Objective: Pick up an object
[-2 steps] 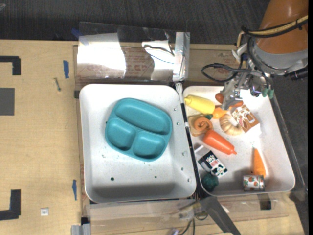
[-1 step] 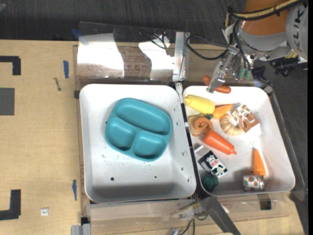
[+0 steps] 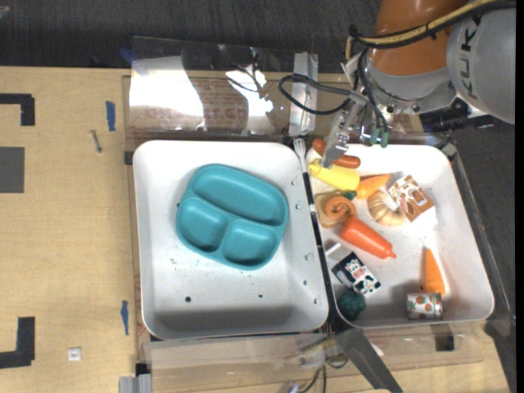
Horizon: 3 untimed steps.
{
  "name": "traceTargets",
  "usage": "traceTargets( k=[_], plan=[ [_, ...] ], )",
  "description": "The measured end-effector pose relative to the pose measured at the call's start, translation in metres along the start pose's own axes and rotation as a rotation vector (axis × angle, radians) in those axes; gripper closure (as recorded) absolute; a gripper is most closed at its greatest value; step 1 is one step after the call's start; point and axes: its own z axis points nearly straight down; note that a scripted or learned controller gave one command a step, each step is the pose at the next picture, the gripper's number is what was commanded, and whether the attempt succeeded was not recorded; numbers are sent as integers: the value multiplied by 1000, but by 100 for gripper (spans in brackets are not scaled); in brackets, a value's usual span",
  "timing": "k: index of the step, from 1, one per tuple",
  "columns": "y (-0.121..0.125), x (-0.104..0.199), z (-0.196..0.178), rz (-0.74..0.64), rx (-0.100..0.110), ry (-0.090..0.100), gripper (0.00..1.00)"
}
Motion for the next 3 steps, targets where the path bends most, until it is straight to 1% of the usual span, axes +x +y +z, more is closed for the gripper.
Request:
traceTargets(
  k=[1, 2, 3],
  plan=[
    [54, 24, 35, -85, 0, 2, 100],
    [76, 113, 65, -30, 0, 2, 100],
    [63, 74, 12, 167, -3, -7, 100]
  ],
)
